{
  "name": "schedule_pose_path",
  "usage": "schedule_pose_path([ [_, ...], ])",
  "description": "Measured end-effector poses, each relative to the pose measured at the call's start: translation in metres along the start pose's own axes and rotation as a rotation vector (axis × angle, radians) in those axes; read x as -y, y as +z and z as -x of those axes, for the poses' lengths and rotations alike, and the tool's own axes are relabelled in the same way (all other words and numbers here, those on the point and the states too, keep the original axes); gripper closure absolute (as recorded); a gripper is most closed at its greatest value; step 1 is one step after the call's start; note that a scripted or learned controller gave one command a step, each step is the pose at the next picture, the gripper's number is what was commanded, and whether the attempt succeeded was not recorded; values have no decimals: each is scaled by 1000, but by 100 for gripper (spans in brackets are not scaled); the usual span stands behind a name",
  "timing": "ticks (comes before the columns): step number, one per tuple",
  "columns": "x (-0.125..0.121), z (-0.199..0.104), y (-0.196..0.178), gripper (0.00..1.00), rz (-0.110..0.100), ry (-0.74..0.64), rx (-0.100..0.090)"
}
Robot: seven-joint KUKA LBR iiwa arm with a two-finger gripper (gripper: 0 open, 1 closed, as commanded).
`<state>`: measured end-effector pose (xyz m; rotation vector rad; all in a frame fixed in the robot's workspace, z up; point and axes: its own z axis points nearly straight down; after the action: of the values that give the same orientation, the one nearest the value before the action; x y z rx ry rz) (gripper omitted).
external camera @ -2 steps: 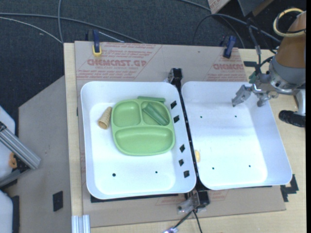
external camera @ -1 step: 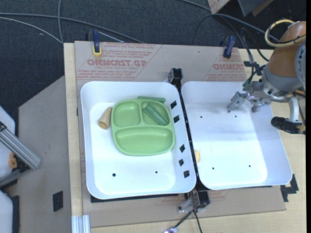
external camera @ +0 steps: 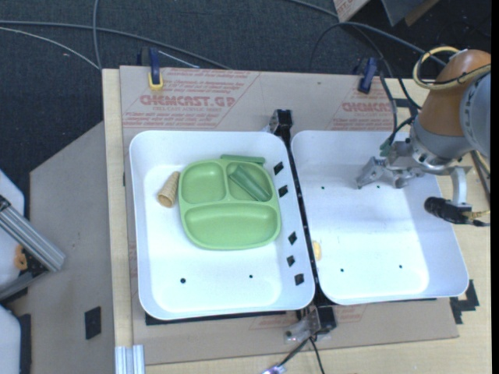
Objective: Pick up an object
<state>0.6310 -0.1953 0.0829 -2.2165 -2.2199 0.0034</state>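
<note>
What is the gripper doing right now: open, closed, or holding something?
Gripper: over the right bin, upper part. Whether it is open or closed cannot be told, and nothing is seen held in it.

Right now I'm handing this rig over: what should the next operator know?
Gripper: above the right bin, near its upper edge, nothing seen in it.
Things: green divided plate in the left bin; a green piece lies in its upper right compartment; a tan cone lies against the plate's left rim. A small yellowish bit sits by the divider.
Done: nothing picked.
Left: move to the left bin and grasp one object.
</note>
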Motion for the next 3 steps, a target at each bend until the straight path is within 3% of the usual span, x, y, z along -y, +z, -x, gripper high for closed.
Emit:
schedule_pose_path([
  [1,-2,0,-14,100,6,-1,1],
  [3,-5,5,-143,100,14,0,4],
])
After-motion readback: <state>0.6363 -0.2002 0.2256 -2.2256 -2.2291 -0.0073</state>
